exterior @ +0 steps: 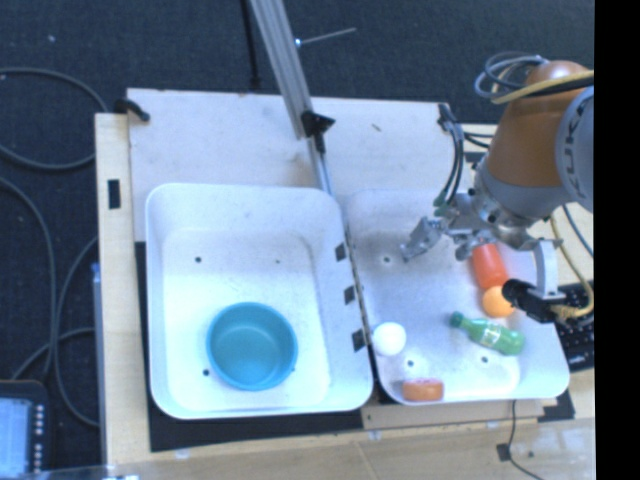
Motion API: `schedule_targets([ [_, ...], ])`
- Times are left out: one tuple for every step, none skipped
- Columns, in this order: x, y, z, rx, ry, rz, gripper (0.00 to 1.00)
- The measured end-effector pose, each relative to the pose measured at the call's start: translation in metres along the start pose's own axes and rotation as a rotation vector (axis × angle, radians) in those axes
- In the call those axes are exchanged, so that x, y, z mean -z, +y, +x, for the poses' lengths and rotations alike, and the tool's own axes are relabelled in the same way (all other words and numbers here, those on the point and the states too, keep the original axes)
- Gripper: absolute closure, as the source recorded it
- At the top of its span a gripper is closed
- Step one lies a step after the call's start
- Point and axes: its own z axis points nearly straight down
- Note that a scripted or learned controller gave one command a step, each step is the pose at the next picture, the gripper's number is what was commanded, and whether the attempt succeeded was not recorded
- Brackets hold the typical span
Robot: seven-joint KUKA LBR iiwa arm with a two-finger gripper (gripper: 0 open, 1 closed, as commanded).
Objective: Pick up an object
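My gripper (437, 244) hangs over the upper middle of the right bin (400, 218), fingers spread, with nothing between them. Just to its right lies a red-orange cylinder (488, 264), and below that an orange ball (495, 304). A green bottle (488, 334) lies on its side further toward the front. A white ball (389, 339) rests by the bin's left wall. An orange piece (423, 390) sits at the front rim.
The left bin (180, 218) holds a blue bowl (252, 345) in its front half. A slanted metal rail (285, 58) runs down from the top to between the bins. The bare bin floor lies below and left of the gripper.
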Motion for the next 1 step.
schedule_targets([
  [-0.0523,-0.0104,-0.0035,-0.006,-0.004,0.003,0.0],
])
